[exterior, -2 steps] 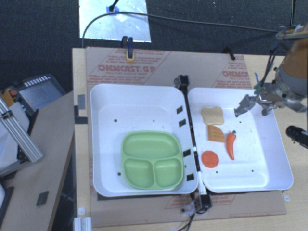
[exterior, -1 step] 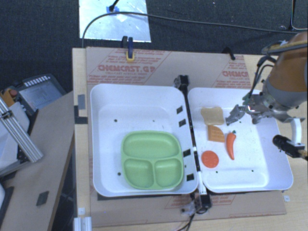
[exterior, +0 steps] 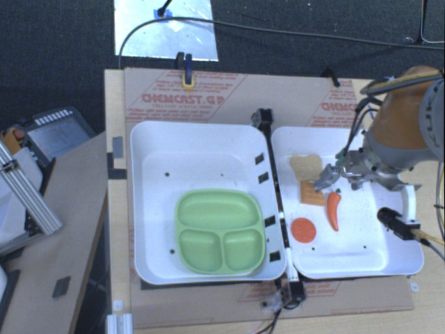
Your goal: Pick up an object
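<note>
Gripper (exterior: 332, 181) is hovering in the right bin (exterior: 361, 259), just above the carrot (exterior: 334, 210) and beside the cracker (exterior: 312, 193); finger state cannot be determined. Green tray (exterior: 221, 230) is sitting in the left bin (exterior: 156, 186).

Robotics lab: white bins (exterior: 208, 134) on clamped cardboard (exterior: 229, 92), loose cables (exterior: 292, 33), teach pendant (exterior: 52, 134).

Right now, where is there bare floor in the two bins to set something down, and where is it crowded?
Left bin: bare floor behind the green divided tray. Right bin: bare strip along the near wall, right of the red disc. Crowded: the right bin's left part, where the tan piece, orange block and carrot cluster under the gripper.
</note>
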You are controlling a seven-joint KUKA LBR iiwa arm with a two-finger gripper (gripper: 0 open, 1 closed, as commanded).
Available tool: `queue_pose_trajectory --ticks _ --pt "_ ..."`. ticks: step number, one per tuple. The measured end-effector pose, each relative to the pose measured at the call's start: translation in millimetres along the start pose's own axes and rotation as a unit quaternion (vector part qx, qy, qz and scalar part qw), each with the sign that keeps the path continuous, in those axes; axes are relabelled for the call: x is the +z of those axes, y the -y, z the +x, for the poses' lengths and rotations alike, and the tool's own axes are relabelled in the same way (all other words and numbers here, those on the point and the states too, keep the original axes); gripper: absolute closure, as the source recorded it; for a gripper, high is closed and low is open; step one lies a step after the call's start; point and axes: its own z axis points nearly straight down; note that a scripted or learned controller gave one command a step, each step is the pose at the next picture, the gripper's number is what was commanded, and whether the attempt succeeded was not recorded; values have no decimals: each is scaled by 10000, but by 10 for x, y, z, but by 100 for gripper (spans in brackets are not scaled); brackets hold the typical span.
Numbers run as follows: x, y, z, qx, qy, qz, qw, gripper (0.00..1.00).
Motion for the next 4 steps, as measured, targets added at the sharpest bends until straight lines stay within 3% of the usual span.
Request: queue_pose_trajectory --ticks 1,2,4 --pt "424 37 14 -1 0 1 10000 0" --pt "295 22 9 -1 7 -23 10000 100" --pt "-664 -22 5 -18 11 -44 10000 100"
